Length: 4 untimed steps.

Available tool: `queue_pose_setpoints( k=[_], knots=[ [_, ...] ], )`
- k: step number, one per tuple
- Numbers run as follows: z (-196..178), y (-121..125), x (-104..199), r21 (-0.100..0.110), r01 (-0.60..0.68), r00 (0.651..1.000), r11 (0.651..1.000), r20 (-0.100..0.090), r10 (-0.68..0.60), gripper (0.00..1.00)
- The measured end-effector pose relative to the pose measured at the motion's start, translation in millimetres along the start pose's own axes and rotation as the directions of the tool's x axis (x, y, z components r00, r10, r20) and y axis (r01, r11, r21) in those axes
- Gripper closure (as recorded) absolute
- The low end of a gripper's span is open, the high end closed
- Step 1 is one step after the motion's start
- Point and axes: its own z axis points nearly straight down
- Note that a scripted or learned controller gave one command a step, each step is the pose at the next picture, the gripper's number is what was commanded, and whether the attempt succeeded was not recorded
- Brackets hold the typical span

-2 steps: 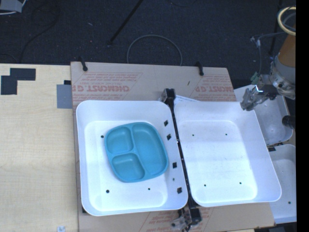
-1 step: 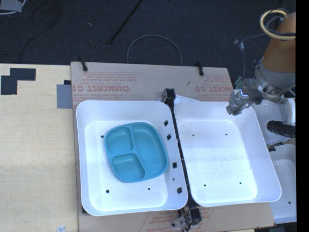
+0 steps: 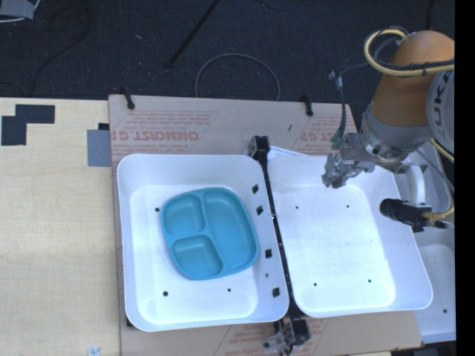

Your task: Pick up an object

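Note:
A blue plate with three compartments [image 3: 209,233] lies flat in the middle of the left white bin [image 3: 141,273]. My gripper [image 3: 336,178] hangs over the far edge of the right white bin [image 3: 386,288], well to the right of the plate and apart from it. Nothing shows between it and the bin floor below.
A black divider strip [image 3: 272,236] runs between the two bins. The grey arm with its orange band [image 3: 415,65] comes in from the upper right. A black cylindrical part [image 3: 401,211] sticks out over the right bin's right rim. Cardboard lies under both bins.

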Motion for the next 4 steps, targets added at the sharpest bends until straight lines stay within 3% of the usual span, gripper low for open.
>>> queue_pose_setpoints(
  k=[2,4],
  knots=[
    [16,-13,107,0.000,0.002,1.000,1.000,0.000,-0.002,1.00],
    [22,-36,192,-0.001,0.001,1.000,1.000,0.001,-0.001,1.00]
  ],
)
